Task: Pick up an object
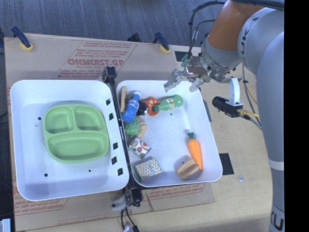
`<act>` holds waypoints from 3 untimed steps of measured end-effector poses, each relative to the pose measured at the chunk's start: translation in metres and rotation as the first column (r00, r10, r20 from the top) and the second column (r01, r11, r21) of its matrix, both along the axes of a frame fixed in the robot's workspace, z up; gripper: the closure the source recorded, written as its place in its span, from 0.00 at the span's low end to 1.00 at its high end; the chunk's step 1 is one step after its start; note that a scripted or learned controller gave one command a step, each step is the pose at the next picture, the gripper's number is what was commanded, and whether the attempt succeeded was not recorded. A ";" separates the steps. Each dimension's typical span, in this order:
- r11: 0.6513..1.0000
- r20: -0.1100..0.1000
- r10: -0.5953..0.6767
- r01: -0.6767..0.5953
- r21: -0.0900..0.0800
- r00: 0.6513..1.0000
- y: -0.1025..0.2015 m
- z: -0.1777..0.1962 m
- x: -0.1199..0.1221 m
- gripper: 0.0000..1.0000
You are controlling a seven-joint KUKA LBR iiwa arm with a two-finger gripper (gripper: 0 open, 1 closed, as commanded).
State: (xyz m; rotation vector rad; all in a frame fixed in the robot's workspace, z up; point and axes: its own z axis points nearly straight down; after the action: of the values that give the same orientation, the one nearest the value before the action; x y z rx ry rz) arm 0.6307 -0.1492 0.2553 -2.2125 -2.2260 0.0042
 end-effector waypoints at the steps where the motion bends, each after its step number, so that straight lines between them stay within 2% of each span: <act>1: 0.970 0.001 0.245 -0.245 0.001 0.970 -0.033 -0.061 -0.068 0.00; 2: 0.932 0.001 0.361 -0.361 0.002 0.932 -0.062 -0.157 -0.106 0.00; 3: 0.931 0.001 0.366 -0.366 0.002 0.931 -0.061 -0.147 -0.105 1.00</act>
State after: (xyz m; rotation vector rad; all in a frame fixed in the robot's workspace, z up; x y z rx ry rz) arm 0.5254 -0.2107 0.1087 -1.7592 -2.5988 0.0020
